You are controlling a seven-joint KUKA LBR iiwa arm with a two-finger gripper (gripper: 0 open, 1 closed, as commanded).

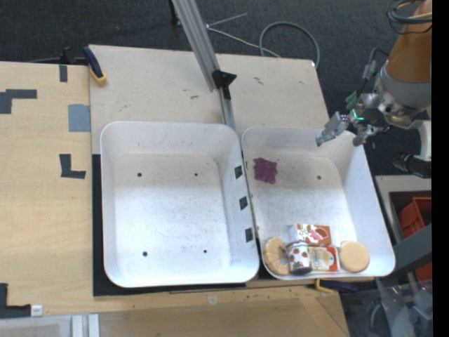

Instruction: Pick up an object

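The right bin (365, 188) holds several small items. A purple lump (265, 169) lies near its far left side. Along the near wall sit a tan round piece (275, 254), a red and white packet (313, 234), a small red-spotted white can (300, 259) and a round tan biscuit (354, 256). My gripper (342, 136) hangs above the bin's far right corner, open, with nothing between its fingers. It is well away from the cluster and to the right of the purple lump.
The left bin (112, 188) stands beside the right one, sharing a divider with black tabs (243, 202). A slanted metal pole (203, 41) rises behind the bins. A blue and yellow clamp (95, 65) lies at the bench's far left.
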